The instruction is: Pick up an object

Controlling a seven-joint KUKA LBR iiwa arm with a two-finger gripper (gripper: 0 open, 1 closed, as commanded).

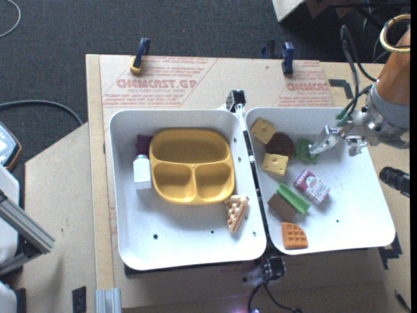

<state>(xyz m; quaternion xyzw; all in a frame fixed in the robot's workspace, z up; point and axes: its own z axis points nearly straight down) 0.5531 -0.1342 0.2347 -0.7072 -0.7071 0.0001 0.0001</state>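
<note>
My gripper [337,147] hangs over the upper part of the right bin [365,220], its two fingers spread apart and open with nothing between them. Its left fingertip [318,147] is right beside a small green item [303,150]. Further left in this bin lie a tan cube [263,130], a dark brown round piece [280,143] and a yellow cheese wedge [275,164]. Lower down are a red and white packet [311,186], a green stick [294,199] on a brown block [280,208], and an orange waffle [294,235].
The left bin [130,240] holds a yellow divided plate [192,165], a white bottle [142,172], a purple item [143,141] and a pizza slice toy [236,212]. Clamps [139,56] hold the board at the back. The arm with its orange band [394,77] enters from the right.
</note>
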